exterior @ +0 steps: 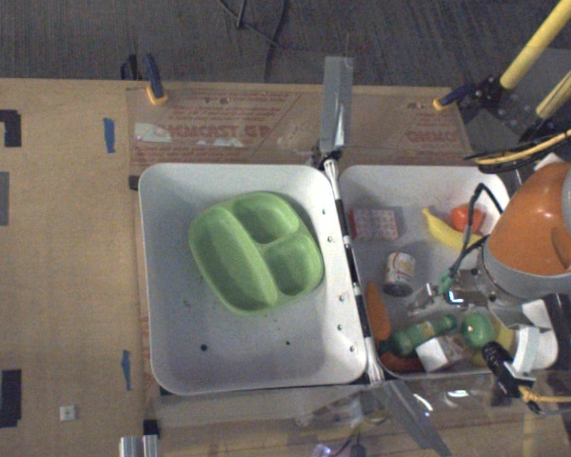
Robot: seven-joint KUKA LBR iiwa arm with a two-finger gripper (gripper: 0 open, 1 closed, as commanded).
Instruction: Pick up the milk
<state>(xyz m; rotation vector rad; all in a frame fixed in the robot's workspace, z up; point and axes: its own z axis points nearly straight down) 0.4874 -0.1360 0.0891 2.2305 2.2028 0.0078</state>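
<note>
Whether the jaws are released or clenched I cannot tell; the gripper hangs low over the right bin, its metal parts blurred among the clutter. Just below it lies a green bottle, and touching that, the small white milk carton near the bin's front wall. A can stands left of the gripper, a banana behind. Over in the left bin rests a green divided plate.

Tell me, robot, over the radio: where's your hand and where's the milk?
End effector low in the right bin, grip state unclear. Milk lies free near the bin's front edge. Green bottle and carrot crowd beside it.
</note>
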